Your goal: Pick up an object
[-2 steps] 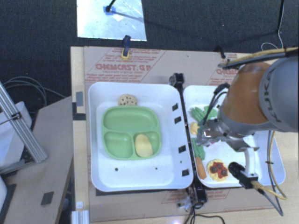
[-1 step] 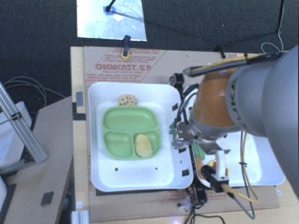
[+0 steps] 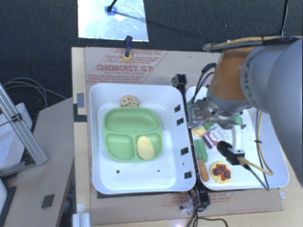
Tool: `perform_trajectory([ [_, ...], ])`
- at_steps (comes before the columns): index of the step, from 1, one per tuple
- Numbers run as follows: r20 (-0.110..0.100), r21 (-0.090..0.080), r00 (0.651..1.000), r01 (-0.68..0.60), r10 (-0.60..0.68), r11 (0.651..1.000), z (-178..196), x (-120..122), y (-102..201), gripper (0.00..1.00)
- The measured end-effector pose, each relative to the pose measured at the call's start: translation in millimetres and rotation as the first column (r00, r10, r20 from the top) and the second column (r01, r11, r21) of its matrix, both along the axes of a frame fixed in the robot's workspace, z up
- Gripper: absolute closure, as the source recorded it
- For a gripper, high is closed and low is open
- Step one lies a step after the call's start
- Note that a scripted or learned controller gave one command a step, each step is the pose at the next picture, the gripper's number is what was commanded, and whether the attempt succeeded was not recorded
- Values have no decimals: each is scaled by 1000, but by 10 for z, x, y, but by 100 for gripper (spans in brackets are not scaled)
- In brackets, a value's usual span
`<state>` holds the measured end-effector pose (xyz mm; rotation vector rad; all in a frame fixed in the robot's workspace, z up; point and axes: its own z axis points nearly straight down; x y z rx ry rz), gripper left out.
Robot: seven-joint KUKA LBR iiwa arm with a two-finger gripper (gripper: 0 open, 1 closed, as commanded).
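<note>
The purple packet (image 3: 214, 137) lies in the right bin (image 3: 279, 174), just below and beside the hand (image 3: 204, 118), tilted along the bin's diagonal. I cannot tell how the hand is set; the grey wrist hides it. Close around lie a green pod (image 3: 201, 150), an orange carrot (image 3: 203, 170) and a small pizza (image 3: 220, 172), so room is tight. Across the divider, the left bin (image 3: 102, 174) holds a green tray (image 3: 128, 122) with a yellow piece (image 3: 146, 147), and a cookie (image 3: 129, 101). The surface (image 3: 142, 63) beneath is brown board.
</note>
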<state>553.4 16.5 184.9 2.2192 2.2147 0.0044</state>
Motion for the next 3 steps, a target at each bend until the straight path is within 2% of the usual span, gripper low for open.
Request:
perform_trajectory([
  [1, -6, 8, 1000, -17, 17, 1000, -4, -184, 1078, 100],
  [2, -6, 3, 1000, -8, 8, 1000, -424, 122, 1216, 100],
  [3, 0, 2, 1000, 1, -1, 1000, 302, -2, 667, 100],
])
